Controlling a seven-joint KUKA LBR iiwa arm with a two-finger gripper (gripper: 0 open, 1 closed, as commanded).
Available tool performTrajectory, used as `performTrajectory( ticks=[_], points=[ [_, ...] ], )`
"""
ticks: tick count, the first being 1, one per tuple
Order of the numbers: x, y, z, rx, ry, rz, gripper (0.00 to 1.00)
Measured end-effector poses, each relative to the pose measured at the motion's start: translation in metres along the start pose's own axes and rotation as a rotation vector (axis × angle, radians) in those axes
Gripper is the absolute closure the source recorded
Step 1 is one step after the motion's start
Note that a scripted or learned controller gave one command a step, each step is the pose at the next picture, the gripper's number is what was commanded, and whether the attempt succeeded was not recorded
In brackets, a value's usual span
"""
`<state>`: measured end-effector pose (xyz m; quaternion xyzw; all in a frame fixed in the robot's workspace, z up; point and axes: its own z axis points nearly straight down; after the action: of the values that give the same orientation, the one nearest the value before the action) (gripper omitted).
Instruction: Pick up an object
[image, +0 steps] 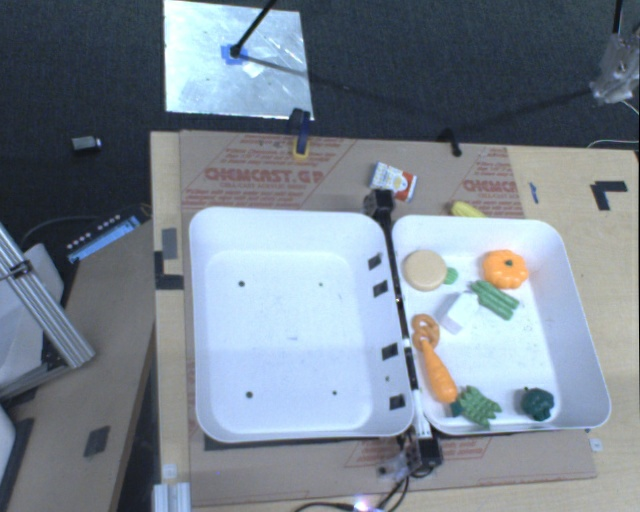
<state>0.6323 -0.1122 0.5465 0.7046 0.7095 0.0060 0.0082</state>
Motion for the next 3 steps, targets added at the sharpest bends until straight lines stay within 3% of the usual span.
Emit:
performTrajectory(
  ticks=[1,2,3],
  points=[
    [-0.003,-0.085,0.008,0.017,0.004,0.007,1.00],
    [-0.016,-0.149,0.008,0.018,0.003,0.007,1.00],
    [-0.097,-0.134,0.009,0.016,-0.001,0.011,1.00]
  ],
)
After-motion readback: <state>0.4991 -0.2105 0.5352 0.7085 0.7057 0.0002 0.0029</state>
